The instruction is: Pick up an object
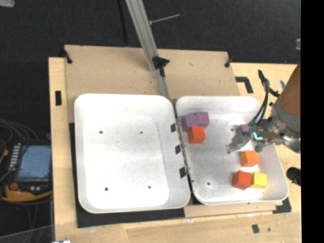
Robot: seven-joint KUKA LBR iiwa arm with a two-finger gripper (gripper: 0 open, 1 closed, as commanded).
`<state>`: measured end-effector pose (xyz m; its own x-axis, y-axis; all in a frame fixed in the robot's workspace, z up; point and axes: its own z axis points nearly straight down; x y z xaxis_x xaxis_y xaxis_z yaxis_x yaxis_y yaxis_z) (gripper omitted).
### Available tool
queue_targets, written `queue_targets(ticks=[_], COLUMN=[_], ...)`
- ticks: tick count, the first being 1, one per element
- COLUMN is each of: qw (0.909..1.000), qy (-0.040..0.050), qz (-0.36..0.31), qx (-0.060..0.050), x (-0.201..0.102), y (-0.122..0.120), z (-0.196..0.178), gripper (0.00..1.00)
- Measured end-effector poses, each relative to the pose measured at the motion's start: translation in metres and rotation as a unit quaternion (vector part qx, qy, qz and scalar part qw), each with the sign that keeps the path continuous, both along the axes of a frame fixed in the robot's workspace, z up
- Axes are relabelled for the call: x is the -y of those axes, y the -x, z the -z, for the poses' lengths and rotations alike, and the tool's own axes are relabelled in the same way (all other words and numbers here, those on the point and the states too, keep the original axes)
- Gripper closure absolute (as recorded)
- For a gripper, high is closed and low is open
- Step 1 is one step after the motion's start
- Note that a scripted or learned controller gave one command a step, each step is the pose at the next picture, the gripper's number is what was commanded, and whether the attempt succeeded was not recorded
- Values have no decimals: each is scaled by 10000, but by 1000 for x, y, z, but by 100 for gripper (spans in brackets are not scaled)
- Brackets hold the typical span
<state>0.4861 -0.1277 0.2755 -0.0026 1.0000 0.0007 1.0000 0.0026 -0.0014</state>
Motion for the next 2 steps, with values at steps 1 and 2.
queue_targets(ticks=[1,2], qw=[10000,10000], qy=[6,5], qz=[16,24], qx=[24,-12], x=[0,-8], y=[-1,0], z=[-2,55], gripper=[0,0])
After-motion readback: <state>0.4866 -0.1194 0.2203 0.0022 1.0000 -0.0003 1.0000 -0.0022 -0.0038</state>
